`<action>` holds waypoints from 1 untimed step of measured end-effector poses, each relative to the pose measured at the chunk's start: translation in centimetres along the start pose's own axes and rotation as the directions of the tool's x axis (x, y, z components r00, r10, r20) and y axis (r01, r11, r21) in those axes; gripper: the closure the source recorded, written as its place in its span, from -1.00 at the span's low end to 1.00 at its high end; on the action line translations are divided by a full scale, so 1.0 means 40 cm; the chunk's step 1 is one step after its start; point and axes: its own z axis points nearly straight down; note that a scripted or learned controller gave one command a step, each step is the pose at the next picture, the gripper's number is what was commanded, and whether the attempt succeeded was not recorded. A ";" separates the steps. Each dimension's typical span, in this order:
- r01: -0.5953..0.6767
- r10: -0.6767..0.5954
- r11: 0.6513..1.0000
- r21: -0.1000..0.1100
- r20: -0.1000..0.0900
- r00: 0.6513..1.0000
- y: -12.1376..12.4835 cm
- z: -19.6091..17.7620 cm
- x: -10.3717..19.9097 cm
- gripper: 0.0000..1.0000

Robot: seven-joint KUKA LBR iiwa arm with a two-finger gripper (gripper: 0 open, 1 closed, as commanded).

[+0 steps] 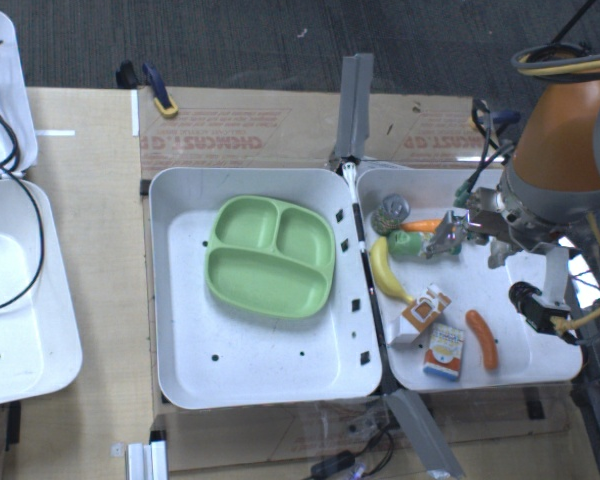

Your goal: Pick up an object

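Observation:
The right bin (pixel 540 358) holds several items. A yellow banana (pixel 385 268) lies along its left wall. Near the bin's back left stands a silver can (pixel 391 210), with an orange carrot (pixel 418 226) and a green vegetable (pixel 404 246) beside it. Toward the front lie a brown and white carton (pixel 425 310), a small orange and blue box (pixel 444 353) and a red sausage (pixel 482 339). My gripper (pixel 443 242) hangs low over the right end of the carrot and the green vegetable, reaching in from the right.
The left bin (pixel 180 348) bears a green divided plate (pixel 272 256). A grey metal post (pixel 354 108) rises between the bins at the back. A white tub with black cable (pixel 10 268) sits at the far left. The arm's orange band (pixel 570 138) looms over the right bin.

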 end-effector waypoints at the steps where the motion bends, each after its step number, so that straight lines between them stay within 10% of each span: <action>1: -0.119 0.119 0.993 -0.003 -0.001 0.993 0.120 0.333 -0.058 -1.00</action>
